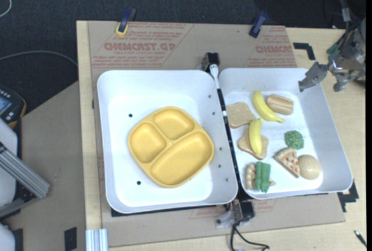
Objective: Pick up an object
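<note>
In the camera view, the gripper (325,72) is hanging at the upper right corner of the right bin (331,122), clear of everything in it. Its fingers are standing apart, one grey finger (310,77) angling down-left over the bin's edge, and nothing is sitting between them.

No single object is named, so any of the toy foods will do. All are lying below and to the left of the pincer: a hot dog bun (280,104) nearest, a banana (265,107) just beyond it, a second banana (256,136) resting on a slice of bread (238,114), with broccoli (294,139), a pizza wedge (287,160) and a round brown roll (308,166) further down. The yellow divided plate (170,146) is sitting well to the left, in the left bin (110,128).

I judge the bun the best choice: it is closest and lying apart from its neighbours. The pincer should be coming straight down over its middle, fingers across the short width, before closing.

On the cardboard (174,40) above and left of the pincer, red print is reading "CHEMCAST GP", repeated faintly further right.
</note>
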`<action>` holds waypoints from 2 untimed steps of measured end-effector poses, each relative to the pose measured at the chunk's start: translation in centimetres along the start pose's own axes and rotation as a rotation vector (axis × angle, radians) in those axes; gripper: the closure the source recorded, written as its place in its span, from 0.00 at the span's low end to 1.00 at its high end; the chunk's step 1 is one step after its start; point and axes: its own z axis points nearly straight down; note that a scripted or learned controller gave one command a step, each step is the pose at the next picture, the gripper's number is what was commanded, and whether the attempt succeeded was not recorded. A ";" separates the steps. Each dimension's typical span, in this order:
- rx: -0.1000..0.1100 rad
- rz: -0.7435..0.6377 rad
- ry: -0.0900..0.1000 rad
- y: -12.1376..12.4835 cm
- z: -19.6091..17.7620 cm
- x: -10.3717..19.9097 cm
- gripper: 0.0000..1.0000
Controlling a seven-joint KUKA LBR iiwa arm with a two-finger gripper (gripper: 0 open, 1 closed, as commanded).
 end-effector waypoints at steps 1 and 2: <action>0.017 0.006 0.004 -4.4 15.3 -3.3 0.00; 0.005 0.002 0.003 -10.3 11.8 -1.7 0.00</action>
